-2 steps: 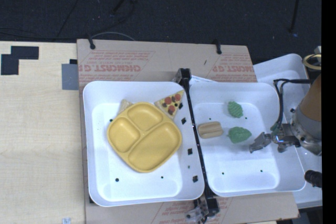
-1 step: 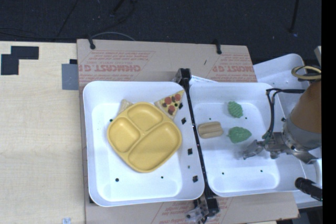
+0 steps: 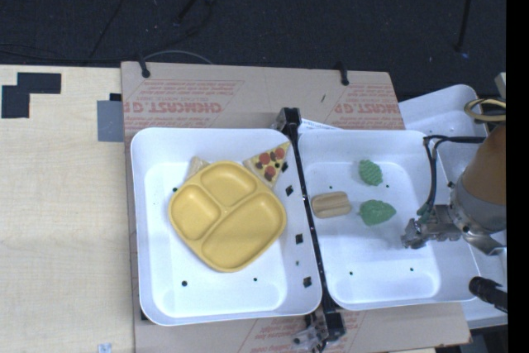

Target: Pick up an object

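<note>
Camera view, from above at a slant. Two white bins side by side on the worktop [image 3: 66, 202]: left bin [image 3: 157, 260], right bin [image 3: 388, 281].

In the left bin, a yellow divided plate [image 3: 227, 215], with a toy pizza slice [image 3: 270, 162] at its 1 o'clock, tip touching or just over the plate's rim.

In the right bin, three small pieces: a toy hot dog [image 3: 331, 204] near the divider, a green leaf [image 3: 370, 172] at its 1 o'clock, and a second green leaf [image 3: 377, 212] at its 3 o'clock, just beside but apart.

Arm reaching in from 3 o'clock, pincer [image 3: 419, 234] low over the right bin's 3 o'clock edge, near the second green leaf at that leaf's 4 o'clock. Impossible to tell how the pincer stands; too small and blurred.

Likeliest target, judged by nearness: the second green leaf. Probably light, thin plastic or rubber, flat on the floor of the bin, hence prone to slide or slip out. Long axis running roughly 9 to 3 o'clock, wider end toward 3. Best taken across the short width, near the middle, pressing close to the bin floor. Which way its tip points, hard to say.
</note>
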You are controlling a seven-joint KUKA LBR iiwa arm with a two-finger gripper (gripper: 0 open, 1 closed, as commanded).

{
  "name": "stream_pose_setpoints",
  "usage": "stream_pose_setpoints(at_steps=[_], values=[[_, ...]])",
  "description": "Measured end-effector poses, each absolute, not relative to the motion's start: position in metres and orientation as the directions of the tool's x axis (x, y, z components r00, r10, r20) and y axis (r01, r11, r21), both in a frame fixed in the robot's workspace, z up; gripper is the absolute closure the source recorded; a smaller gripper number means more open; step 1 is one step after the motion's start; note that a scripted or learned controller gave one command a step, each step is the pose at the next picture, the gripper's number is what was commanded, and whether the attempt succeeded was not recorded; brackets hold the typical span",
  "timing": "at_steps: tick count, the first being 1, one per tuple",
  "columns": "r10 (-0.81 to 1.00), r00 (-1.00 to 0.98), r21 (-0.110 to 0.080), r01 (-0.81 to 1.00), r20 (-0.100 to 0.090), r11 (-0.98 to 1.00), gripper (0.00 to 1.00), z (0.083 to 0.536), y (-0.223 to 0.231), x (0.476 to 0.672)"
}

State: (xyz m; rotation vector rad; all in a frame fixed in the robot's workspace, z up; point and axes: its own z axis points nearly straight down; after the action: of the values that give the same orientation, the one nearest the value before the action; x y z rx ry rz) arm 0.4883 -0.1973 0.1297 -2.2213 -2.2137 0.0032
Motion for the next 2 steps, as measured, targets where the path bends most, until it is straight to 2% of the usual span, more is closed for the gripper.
stream_pose_setpoints(at_steps=[2], values=[[1.0,-0.002,0.004,1.0,-0.002,0.002,1.0,0.239,-0.212,0.493]])
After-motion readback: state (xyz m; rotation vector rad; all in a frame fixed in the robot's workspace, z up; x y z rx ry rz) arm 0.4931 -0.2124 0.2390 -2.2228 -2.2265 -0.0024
